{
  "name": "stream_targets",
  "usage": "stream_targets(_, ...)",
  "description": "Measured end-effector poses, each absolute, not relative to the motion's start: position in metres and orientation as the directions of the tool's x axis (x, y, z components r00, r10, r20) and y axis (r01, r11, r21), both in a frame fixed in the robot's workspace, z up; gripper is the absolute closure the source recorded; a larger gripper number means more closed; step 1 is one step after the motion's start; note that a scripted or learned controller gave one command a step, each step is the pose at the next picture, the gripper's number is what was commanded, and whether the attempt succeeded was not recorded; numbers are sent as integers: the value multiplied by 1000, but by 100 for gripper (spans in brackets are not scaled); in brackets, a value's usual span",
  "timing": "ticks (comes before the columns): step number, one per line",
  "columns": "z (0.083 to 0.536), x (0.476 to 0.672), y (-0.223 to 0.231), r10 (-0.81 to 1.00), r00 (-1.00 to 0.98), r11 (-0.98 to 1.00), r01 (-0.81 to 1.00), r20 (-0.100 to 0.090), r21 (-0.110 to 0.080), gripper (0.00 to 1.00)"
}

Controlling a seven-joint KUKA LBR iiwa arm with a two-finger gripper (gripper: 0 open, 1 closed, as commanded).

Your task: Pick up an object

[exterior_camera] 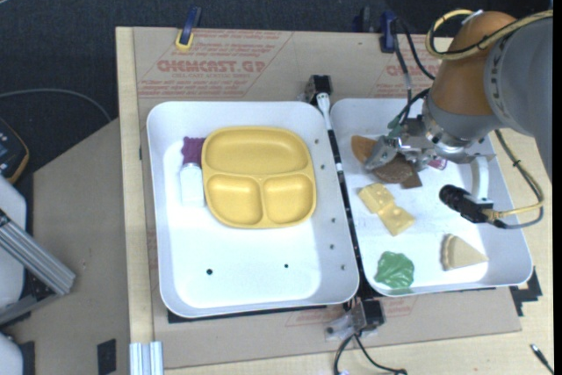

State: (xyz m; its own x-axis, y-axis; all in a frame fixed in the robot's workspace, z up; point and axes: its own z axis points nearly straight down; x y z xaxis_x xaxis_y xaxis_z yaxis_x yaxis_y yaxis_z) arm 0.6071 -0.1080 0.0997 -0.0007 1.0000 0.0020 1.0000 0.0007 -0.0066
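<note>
My gripper point(395, 155) is low in the right bin point(505, 272), near its upper left part. It sits right over a dark brown piece point(407, 176), and an orange-brown piece point(362, 145) lies just to its left. The arm's grey and orange wrist point(465, 83) hides how the gripper meets the brown piece. A yellow cheese-like wedge point(386, 207) lies below the gripper. A green leafy item point(394, 270) and a tan wedge point(460, 251) lie near the bin's front edge.
The left bin point(255, 281) holds a yellow divided plate point(259, 176), with a purple item point(191, 149) and a white item point(190, 185) at its left side. A black part with a yellow cable point(463, 202) hangs over the right bin.
</note>
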Motion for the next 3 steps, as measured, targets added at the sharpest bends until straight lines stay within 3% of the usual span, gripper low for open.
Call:
stream_targets(1, 86, 608, -108, 1000, 0, 0, 1000, 0, -1, 0)
stream_targets(2, 98, 609, -109, 1000, 1, -1, 1000, -2, 5, 100)
stream_targets(3, 162, 611, -107, 1000, -1, 1, 1000, -2, 7, 100)
